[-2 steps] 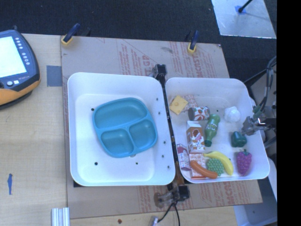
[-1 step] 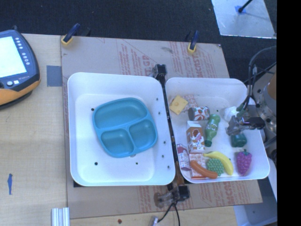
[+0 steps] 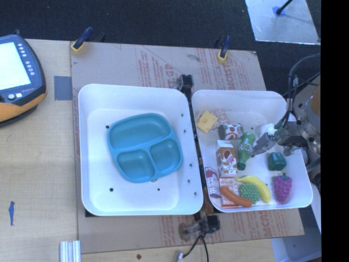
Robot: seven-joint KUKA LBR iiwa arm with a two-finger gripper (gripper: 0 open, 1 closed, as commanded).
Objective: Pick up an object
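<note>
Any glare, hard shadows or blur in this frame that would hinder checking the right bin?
Camera view: bright light washes out the right bin's white floor near the gripper, so its outline there is soft; the toys are small and slightly blurred; the blue tray in the left bin is evenly lit and clear.

Blue tray [image 3: 144, 146], yellow banana [image 3: 258, 185], purple grapes [image 3: 282, 188], green bottle [image 3: 245, 149].

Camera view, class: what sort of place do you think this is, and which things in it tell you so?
Probably a robotics lab bench set up for pick-and-place trials. Two white bins sit on cardboard clamped to the bench, one holds toy food such as a plastic banana, and a control pendant lies at the left.
</note>
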